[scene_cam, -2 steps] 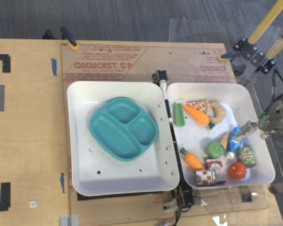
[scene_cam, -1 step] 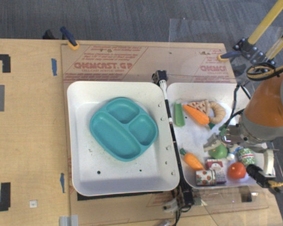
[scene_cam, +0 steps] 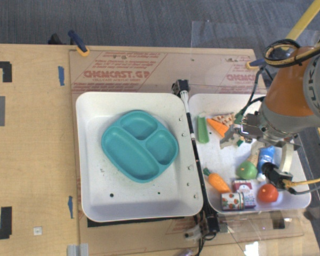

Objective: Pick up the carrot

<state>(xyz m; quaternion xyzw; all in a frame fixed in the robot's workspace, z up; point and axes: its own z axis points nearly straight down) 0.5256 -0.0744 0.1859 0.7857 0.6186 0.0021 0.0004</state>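
The carrot (scene_cam: 218,182) is small and orange with a green stub at its upper-left end. It lies in the right bin (scene_cam: 213,159) toward the front left, near the bin's inner wall. My gripper (scene_cam: 232,136) hangs over the middle of that bin, up and to the right of the carrot and well apart from it. It is close to an orange wedge-shaped piece (scene_cam: 218,125). Nothing shows between its tips.
The right bin also holds a green pod (scene_cam: 202,129), a green round fruit (scene_cam: 247,170), a red tomato (scene_cam: 267,193), a small printed box (scene_cam: 239,195) and a blue item (scene_cam: 266,157). A teal divided plate (scene_cam: 140,145) lies in the left bin (scene_cam: 90,196).
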